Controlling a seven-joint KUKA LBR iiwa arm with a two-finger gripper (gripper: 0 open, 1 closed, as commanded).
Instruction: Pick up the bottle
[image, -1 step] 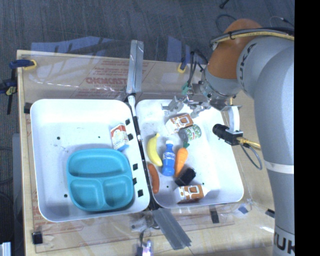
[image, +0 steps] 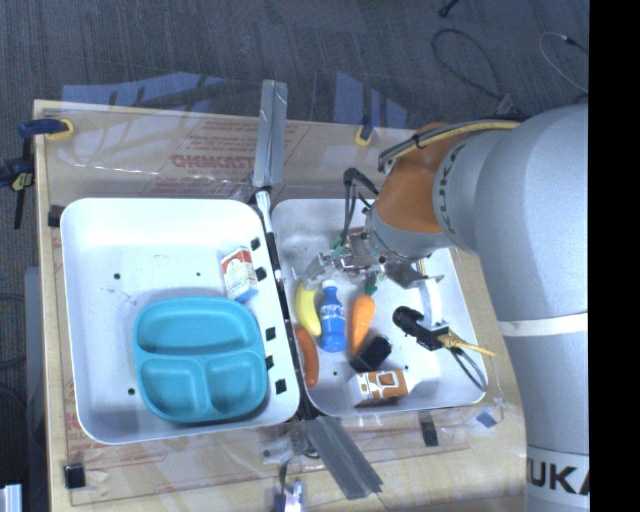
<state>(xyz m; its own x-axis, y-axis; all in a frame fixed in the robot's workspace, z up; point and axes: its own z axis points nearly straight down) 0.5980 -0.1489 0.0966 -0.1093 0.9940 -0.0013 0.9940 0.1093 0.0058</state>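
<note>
The hand (image: 350, 262) hangs over the far part of the right bin (image: 305, 235), a tangle of metal parts under the grey and orange wrist. Whether it is released or clenched cannot be told from this slant. Just on its near side lies the blue bottle (image: 332, 320), pale cap end toward the hand (how high the hand stands above it is unclear). The bottle lies between a banana (image: 307, 308) on the view's left and a carrot (image: 361, 318) on the view's right, both close beside it. Nearer still lie a red-orange, sausage-shaped thing (image: 308, 360) along the bin's left wall, a black block (image: 371, 352), and a small brown-and-white box (image: 381, 385) whose print is too small to read. The left bin (image: 90, 240) holds a blue divided tray (image: 200, 358) and a small red-and-white packet (image: 237, 272) by its right wall. The surface (image: 150, 140) beyond the bins bears faded red lettering, hard to make out.
</note>
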